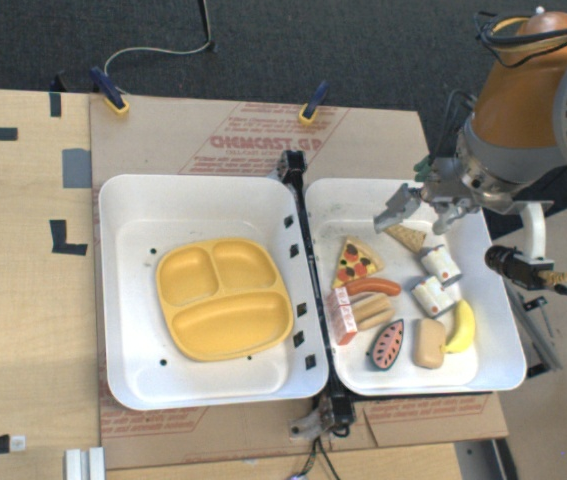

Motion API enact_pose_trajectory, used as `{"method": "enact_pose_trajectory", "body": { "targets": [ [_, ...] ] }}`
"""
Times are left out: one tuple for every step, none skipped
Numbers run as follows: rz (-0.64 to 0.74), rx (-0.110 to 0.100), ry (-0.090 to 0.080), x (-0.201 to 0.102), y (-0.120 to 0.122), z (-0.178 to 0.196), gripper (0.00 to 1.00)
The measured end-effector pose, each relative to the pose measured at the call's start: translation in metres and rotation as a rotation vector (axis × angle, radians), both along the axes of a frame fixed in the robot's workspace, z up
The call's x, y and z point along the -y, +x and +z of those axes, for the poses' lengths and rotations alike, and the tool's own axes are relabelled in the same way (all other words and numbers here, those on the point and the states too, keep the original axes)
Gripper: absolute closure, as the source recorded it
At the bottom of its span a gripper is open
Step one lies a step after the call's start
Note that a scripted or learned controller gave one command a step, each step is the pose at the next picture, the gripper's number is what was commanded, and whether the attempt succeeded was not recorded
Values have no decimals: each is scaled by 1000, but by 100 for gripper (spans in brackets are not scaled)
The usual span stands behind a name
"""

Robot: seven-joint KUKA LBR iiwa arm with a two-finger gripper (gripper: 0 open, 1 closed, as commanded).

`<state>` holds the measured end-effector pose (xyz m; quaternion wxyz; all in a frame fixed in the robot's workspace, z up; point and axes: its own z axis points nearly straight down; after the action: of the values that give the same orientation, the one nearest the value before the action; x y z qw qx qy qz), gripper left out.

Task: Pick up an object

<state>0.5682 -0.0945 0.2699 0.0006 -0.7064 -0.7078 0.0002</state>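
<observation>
My gripper [421, 213] hangs over the upper right part of the right bin [493, 373], its two grey fingers spread open with nothing between them. Just below it lies a tan wedge of toy food [410, 236]. Further down the bin hold a pizza slice [357, 260], a red hot dog [371, 288], a pink wrapped bar [342, 315], a watermelon slice [387, 344], a tan bread piece [429, 344], a yellow banana [460, 328] and two white cylinders [436, 278].
The left bin [128, 368] holds a yellow divided plate [225, 296]. A black divider [301, 258] runs between the bins. The orange and grey arm [523, 78] reaches in from the upper right. Clamps [111, 90] and a cable lie behind the cardboard.
</observation>
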Motion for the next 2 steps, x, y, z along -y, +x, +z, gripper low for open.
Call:
{"method": "enact_pose_trajectory", "body": {
  "targets": [
    [-2,-2,0,28,-31,-176,0],
    [-2,-3,2,28,-31,-166,100]
  ]
}}
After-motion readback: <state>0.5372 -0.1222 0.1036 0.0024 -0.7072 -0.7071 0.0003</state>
